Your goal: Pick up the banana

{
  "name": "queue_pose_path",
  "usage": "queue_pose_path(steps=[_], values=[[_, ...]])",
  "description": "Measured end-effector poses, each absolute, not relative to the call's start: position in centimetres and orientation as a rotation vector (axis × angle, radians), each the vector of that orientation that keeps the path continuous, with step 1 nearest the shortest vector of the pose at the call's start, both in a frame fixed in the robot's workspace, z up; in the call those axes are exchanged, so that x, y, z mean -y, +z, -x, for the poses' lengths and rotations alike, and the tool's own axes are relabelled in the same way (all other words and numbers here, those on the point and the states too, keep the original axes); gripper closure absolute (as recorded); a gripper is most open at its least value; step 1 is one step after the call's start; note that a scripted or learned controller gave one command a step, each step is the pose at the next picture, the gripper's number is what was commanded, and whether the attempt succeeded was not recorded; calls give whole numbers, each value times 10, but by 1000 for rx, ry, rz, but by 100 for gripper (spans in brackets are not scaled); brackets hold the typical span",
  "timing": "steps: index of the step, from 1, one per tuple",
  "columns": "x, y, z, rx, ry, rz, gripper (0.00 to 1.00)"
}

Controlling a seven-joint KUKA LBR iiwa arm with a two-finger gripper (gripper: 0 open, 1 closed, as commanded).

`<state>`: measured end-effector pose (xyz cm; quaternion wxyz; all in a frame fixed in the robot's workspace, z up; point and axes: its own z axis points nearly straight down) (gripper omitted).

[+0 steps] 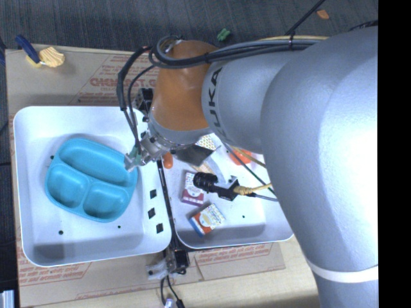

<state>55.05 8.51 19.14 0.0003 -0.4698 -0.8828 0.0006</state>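
Arm point(308, 108) covers most of right bin point(257, 233) (contents largely hidden).

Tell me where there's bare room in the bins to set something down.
Left bin: bare floor along its near edge and far-left corner, around the blue tray. Right bin: crowded with small packets under the arm.

Bins: I count two white ones, the left bin point(26, 172) and the right bin point(270, 233).
Trays: one blue divided tray point(90, 178), with three compartments.
Small packets: I make out two, a dark one point(192, 188) and a red-and-white one point(207, 219).
Arms: one grey arm point(308, 108).
Orange bits: one point(168, 162).
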Motion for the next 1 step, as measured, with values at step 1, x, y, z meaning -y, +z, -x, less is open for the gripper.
queue_pose_path(steps=[1], values=[[-92, 191, -622, 2295, 4, 2143, 100]])
